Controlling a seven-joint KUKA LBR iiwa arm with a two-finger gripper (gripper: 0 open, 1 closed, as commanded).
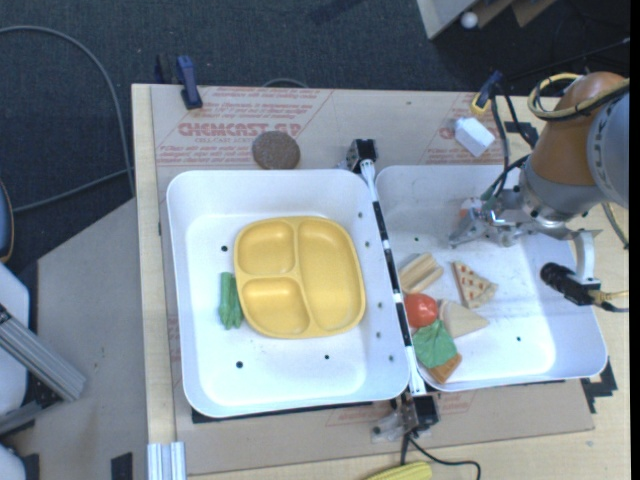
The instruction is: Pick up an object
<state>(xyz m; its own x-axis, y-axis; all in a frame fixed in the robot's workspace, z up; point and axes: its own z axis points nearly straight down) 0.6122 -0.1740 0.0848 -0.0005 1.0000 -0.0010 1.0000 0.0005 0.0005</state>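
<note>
Fingers of the gripper stand spread and bare, low in the right bin (upper part). 5 food pieces lie below-left of it, the nearest a pizza slice.

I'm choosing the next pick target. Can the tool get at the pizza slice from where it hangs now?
Probably yes. The tool hangs over the right bin, just up-left of the pizza slice. The slice lies flat with bare floor around it; only the bread piece sits nearby.
</note>
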